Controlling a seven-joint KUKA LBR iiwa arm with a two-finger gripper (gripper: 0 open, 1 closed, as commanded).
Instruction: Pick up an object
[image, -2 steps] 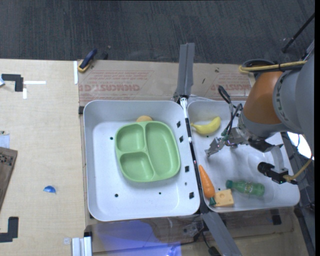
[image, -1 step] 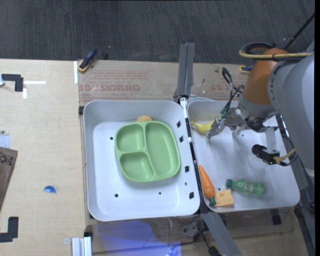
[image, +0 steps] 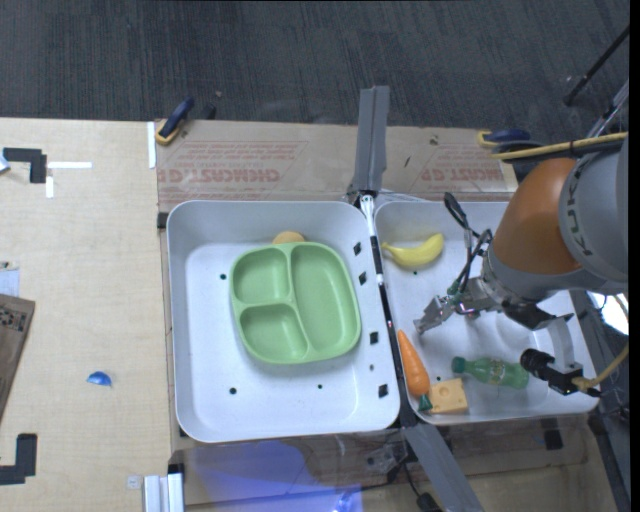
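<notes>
My pincer (image: 432, 318) hangs over the bare floor of the right bin (image: 440, 282), its fingers slightly parted with nothing between them. Just below it the carrot (image: 411, 364) lies against the bin's left wall, long axis running top to bottom, its green end toward the cheese wedge (image: 447, 397).

Dark carpeted floor (image: 250, 50); pale wooden bench (image: 80, 300) (cardboard sheet (image: 260, 165) behind)
</notes>
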